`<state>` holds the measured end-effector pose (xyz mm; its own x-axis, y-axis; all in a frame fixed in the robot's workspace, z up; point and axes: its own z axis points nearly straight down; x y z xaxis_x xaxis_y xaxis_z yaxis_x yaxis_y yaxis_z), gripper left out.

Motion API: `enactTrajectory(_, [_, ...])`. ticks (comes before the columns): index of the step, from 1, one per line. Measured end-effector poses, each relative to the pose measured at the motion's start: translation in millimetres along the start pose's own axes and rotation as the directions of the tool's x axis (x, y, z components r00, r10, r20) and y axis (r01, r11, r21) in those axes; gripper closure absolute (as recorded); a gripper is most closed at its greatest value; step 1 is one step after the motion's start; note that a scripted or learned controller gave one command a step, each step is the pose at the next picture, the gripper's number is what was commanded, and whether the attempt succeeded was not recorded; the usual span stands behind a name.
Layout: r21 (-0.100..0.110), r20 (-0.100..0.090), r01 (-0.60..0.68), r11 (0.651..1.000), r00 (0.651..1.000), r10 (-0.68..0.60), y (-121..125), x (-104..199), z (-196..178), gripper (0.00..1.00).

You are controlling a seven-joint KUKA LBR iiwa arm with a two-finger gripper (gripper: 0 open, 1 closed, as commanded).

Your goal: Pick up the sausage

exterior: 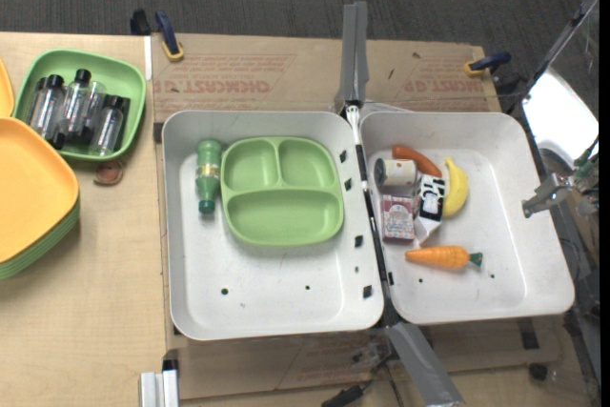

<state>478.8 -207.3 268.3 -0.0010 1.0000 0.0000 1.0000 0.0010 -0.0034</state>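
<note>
Start at the bench's left edge, where a stack of orange plates lies; you can't count its layers from here. Just behind it, 1 green square dish holds what look like 4 small dark-capped bottles. Move to the left bin: 1 green bottle lies along its left wall, and 1 green divided plate sits beside it toward the back edge, almost touching. Nothing here belongs to the job. In the right bin, 6 things crowd the left wall. The sausage, 1 reddish-orange link, lies at a slant nearest the back edge, resting against 1 small can in front of it. Then come 1 pink packet, 1 black-and-white item too small for you to name, 1 banana, and 1 carrot nearest the front edge. The gripper hangs over the right rim of that bin, well apart from the cluster, with nothing visibly in it; whether its jaws are spread or pressed together you cannot tell at this angle. Judge the task as barely begun: the sausage is in the bin, untouched, so the reach across, the descent, the grasp and the lift are all left. Expect the can and the banana close by to crowd the approach.
</note>
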Motion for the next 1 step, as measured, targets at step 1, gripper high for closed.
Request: enactTrajectory(1, [0.0,0.0,-0.128,0.992,0.992,0.128,62.8,43.3,129.7,0.0])
